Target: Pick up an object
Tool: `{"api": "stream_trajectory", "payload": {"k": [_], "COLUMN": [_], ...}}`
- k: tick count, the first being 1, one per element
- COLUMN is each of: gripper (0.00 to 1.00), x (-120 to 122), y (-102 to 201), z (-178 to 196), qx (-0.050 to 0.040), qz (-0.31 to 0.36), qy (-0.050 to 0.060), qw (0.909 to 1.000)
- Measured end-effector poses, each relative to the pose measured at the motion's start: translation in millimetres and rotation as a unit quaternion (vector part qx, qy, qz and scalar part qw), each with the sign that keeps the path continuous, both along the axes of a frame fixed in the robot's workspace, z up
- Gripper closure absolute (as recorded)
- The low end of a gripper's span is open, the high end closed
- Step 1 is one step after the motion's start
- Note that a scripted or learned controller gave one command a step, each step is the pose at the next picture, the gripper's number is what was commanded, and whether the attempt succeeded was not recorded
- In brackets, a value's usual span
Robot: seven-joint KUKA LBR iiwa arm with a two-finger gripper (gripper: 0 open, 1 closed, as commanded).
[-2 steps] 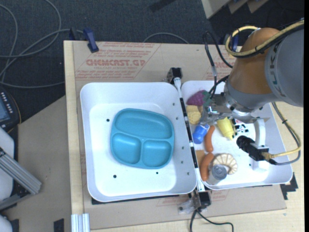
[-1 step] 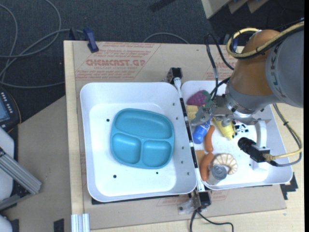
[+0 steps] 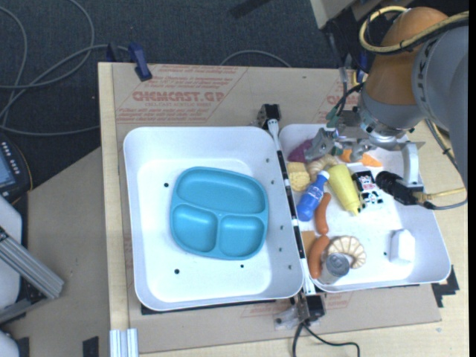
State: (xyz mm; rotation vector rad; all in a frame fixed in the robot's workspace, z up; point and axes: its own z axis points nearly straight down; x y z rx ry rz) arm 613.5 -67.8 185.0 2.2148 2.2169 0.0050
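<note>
My gripper (image 3: pixel 336 146) hangs low over the far left part of the right bin (image 3: pixel 424 266), just above a pile of toy food. Right under it lie a purple piece (image 3: pixel 300 152), a small orange piece (image 3: pixel 369 158) and the top of a yellow bottle (image 3: pixel 343 187). A blue bottle (image 3: pixel 313 195) leans beside the yellow one, with a pale bumpy piece (image 3: pixel 298 175) to its left. I see nothing lifted off the pile.
Nearer the front of the right bin lie an orange sausage (image 3: pixel 322 213), a hot dog (image 3: pixel 317 253), a croissant (image 3: pixel 352 249), a silver can (image 3: pixel 335 266), a white block (image 3: pixel 402 245) and a small black-and-white box (image 3: pixel 366 187). The left bin (image 3: pixel 149 155) holds a blue divided plate (image 3: pixel 219 211).
</note>
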Motion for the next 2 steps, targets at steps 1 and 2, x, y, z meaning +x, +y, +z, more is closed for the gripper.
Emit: {"api": "stream_trajectory", "payload": {"k": [1,2], "gripper": [0.00,0.00], "x": [-25,25], "y": [-54,-23], "z": [-83,-100], "qx": [0.0005,-0.0010], "qz": [0.001,0.002], "qy": [0.000,0.001], "qw": [1.0000,1.0000]}}
